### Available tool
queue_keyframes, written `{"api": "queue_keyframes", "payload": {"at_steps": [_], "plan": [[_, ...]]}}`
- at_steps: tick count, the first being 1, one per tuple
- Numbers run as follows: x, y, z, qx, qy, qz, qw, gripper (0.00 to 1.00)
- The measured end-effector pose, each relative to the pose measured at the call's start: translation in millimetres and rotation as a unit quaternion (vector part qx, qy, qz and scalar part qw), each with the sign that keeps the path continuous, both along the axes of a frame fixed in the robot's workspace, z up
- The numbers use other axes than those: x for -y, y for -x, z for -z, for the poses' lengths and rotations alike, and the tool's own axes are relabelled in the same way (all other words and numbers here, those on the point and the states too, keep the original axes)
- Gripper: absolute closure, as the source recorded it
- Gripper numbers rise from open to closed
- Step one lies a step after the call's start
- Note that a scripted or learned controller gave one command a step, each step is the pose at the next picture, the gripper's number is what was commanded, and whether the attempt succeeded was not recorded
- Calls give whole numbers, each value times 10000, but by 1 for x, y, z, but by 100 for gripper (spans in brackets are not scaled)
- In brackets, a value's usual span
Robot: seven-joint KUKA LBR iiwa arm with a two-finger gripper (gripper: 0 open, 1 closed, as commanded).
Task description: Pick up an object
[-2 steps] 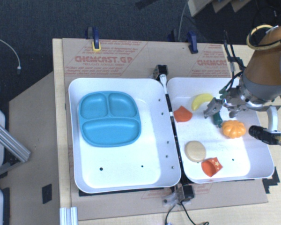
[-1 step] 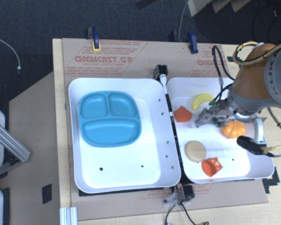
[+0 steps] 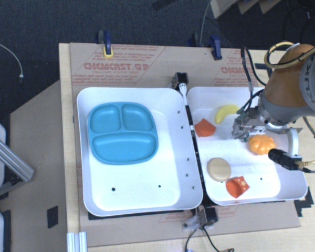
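The right bin (image 3: 283, 190) holds several small objects. A yellow banana-shaped piece (image 3: 225, 113) lies near its far side, with an orange-red wedge (image 3: 204, 127) to its left. A beige round piece (image 3: 219, 169) and a red block (image 3: 237, 186) sit near the front. An orange fruit (image 3: 262, 144) rests at the middle right. My gripper (image 3: 245, 129) hangs low over the bin between the banana piece and the orange fruit, just left of the fruit. Nothing is visibly held between its fingers.
The left bin (image 3: 142, 193) bears a blue divided plate (image 3: 123, 132) in its far-left part. A black rail with screws (image 3: 190, 135) runs between the two bins. The arm (image 3: 289, 88) comes in over the right bin's far-right corner.
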State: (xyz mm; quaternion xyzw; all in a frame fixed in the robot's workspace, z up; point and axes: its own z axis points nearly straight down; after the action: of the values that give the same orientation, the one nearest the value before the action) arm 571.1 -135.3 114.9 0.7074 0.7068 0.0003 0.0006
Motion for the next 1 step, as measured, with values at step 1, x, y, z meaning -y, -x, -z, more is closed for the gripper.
{"api": "queue_keyframes", "payload": {"at_steps": [1], "plan": [[7, -8, -50, 23, 10, -7, 10000, 100]]}}
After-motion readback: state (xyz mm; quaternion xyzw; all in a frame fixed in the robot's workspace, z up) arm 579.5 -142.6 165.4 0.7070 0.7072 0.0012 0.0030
